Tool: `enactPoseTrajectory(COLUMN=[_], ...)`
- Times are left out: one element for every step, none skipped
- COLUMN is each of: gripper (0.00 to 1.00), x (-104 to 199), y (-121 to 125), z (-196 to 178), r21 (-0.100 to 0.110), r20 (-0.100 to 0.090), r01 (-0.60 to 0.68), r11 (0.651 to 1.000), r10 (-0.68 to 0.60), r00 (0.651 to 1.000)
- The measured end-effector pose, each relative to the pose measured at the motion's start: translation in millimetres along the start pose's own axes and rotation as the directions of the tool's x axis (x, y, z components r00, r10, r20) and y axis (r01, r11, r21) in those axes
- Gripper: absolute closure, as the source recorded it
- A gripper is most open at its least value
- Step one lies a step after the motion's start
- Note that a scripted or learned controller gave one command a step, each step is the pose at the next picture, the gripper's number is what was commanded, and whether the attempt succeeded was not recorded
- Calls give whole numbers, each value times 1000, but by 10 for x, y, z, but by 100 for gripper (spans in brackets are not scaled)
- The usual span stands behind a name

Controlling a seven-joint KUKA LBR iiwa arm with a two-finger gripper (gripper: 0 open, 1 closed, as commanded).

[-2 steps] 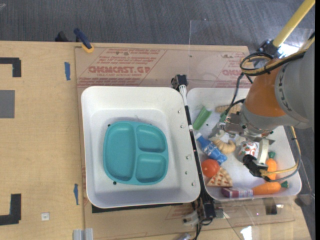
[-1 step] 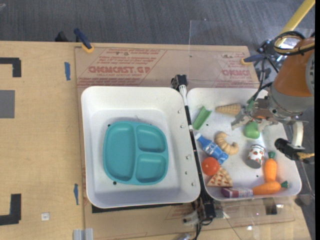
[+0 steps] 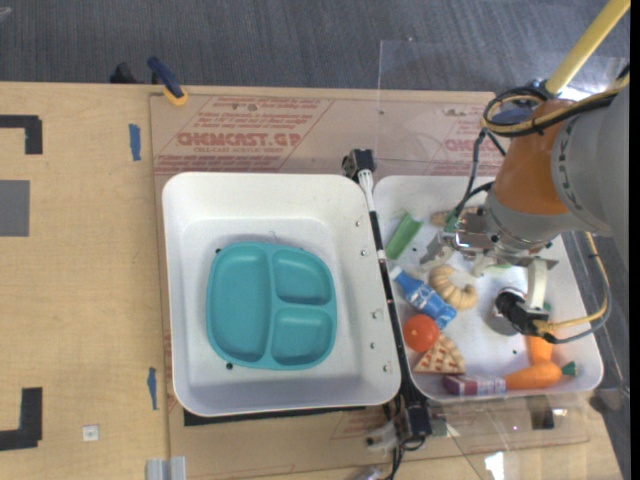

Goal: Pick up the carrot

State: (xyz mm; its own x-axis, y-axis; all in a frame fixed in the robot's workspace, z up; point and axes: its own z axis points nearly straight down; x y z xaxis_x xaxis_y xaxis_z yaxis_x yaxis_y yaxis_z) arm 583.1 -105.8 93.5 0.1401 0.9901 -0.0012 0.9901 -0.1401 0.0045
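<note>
The carrot (image 3: 533, 376) is orange with a green stub at its right end. It lies along the near wall of the right bin (image 3: 585, 298), at that bin's near right corner. A smaller orange piece (image 3: 540, 349) sits just above it, touching or almost touching. My gripper (image 3: 495, 263) hangs under the orange-banded wrist over the middle of the right bin. It is up and to the left of the carrot and clearly apart from it. The wrist hides the gripper's underside.
The right bin also holds a green piece (image 3: 405, 236), a blue bottle (image 3: 425, 298), a beige pretzel-like toy (image 3: 455, 286), a red tomato (image 3: 421, 333), a pizza slice (image 3: 440, 356) and a purple tube (image 3: 475, 385) beside the carrot. A teal divided plate (image 3: 270, 306) lies in the left bin (image 3: 190, 228).
</note>
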Motion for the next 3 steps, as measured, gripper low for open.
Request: enactPoseTrajectory(gripper=[0, 0, 0], x=[-440, -1114, -1181], y=[-152, -464, -521], z=[42, 27, 29], r21=[-1, -7, -8], r20=[-2, -14, -14], r01=[80, 189, 369], r11=[997, 982, 930], r10=[-80, -189, -369], r00=[997, 982, 929])
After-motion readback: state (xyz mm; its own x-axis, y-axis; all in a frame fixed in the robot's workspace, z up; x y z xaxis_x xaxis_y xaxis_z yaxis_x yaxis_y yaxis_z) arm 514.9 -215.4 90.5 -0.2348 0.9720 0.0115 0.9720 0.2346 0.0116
